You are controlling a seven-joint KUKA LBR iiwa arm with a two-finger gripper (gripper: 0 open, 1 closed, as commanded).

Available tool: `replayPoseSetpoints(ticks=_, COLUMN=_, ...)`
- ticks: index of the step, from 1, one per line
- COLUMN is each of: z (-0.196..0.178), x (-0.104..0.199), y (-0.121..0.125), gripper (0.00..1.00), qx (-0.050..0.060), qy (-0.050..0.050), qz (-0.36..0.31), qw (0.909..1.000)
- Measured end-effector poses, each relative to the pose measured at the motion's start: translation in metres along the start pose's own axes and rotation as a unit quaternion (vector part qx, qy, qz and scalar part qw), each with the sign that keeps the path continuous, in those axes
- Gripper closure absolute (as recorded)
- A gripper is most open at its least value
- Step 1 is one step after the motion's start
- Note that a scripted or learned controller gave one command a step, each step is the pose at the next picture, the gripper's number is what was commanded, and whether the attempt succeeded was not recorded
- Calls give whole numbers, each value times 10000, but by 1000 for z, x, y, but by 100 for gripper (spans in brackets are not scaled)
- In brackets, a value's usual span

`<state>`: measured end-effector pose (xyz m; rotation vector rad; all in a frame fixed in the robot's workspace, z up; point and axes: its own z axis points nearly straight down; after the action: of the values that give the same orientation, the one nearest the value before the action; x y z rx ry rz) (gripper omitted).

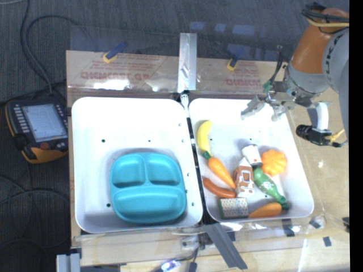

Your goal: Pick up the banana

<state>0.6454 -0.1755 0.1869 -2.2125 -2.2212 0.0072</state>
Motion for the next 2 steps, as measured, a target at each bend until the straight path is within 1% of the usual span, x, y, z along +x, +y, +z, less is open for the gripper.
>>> replayPoseSetpoints(ticks=1, z=-129, x=-13, y=22, gripper=0, qx=-3, qy=-27, qz=1196, qw=9928)
replayPoseSetpoints(ticks=2, z=-244, x=-39, y=22, gripper=0, qx=-4, qy=-26, qz=2456, qw=9694)
